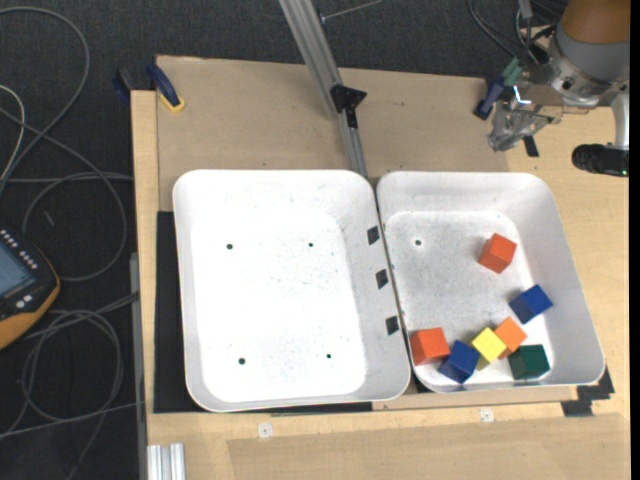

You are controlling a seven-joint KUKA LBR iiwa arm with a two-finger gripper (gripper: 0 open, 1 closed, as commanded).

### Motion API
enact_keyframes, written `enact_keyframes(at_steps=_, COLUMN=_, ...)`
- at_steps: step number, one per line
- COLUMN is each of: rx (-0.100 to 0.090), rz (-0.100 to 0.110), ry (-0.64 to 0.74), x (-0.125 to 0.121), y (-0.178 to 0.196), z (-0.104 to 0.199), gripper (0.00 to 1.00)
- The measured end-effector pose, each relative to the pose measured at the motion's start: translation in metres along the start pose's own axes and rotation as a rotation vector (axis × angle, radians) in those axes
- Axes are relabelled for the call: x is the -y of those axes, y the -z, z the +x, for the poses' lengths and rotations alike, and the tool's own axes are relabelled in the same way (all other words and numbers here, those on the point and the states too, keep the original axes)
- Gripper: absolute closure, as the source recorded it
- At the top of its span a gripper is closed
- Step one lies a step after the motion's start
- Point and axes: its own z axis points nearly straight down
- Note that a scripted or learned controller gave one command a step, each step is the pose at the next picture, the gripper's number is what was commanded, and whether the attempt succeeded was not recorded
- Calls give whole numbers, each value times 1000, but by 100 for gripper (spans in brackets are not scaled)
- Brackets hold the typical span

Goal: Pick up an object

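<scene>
The right bin (560,228) holds several small blocks. An orange-red block (497,253) lies alone near the bin's middle. A blue block (532,302) sits lower right of it. Along the front edge cluster an orange block (431,345), a dark blue block (460,360), a yellow block (488,345), another orange block (511,333) and a green block (529,363). My gripper (516,130) hangs high above the bench beyond the right bin's far edge, well away from every block, with nothing between its fingers.
The left bin (190,268) lies beside the right one, with black clips (380,278) along the shared edge. A slanted metal pole (320,58) rises behind the bins. Cables and a handheld pendant (20,283) lie off the bench's left side.
</scene>
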Motion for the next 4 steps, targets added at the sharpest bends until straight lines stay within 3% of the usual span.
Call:
enact_keyframes(at_steps=1, rx=-4, rz=11, ry=4, x=27, y=-11, z=53, gripper=100)
enact_keyframes(at_steps=2, rx=-4, rz=12, ry=3, x=56, y=-21, z=87, gripper=100)
enact_keyframes(at_steps=4, rx=-5, rz=12, ry=4, x=113, y=-17, z=188, gripper=100)
